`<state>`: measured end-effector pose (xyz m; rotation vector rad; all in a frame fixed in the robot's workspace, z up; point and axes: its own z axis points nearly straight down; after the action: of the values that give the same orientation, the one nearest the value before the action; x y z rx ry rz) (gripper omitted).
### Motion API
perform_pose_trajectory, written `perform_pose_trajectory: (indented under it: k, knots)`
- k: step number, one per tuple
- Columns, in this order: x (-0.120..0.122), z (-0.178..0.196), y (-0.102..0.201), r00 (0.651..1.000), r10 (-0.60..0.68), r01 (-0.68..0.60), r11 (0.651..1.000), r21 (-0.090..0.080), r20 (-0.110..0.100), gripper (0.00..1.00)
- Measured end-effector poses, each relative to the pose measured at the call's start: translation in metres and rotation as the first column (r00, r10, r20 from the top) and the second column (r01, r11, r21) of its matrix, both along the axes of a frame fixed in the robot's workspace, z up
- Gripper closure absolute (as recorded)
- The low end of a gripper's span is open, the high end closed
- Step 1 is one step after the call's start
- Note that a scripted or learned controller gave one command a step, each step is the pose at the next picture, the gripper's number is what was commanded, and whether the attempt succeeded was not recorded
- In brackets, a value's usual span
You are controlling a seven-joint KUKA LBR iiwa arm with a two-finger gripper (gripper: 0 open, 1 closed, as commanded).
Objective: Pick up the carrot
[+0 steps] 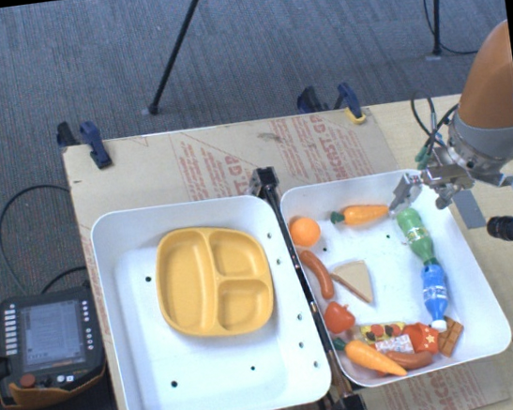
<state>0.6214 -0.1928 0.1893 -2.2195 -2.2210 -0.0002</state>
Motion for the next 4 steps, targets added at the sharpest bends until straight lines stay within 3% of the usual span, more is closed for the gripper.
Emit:
perform_pose_trajectory:
  k: [1, 2, 3, 4]
  knots:
    - [0.022, -0.070, 0.032, 0.974, -0.228, 0.228, 0.974, 0.000, -0.003, 0.00]
    - [0.023, -0.089, 0.012, 0.886, -0.463, 0.463, 0.886, 0.004, -0.013, 0.00]
    - [0.022, -0.095, 0.027, 0.685, -0.728, 0.728, 0.686, -0.005, -0.030, 0.00]
    - [0.024, -0.087, 0.027, 0.688, -0.726, 0.726, 0.688, 0.000, -0.008, 1.00]
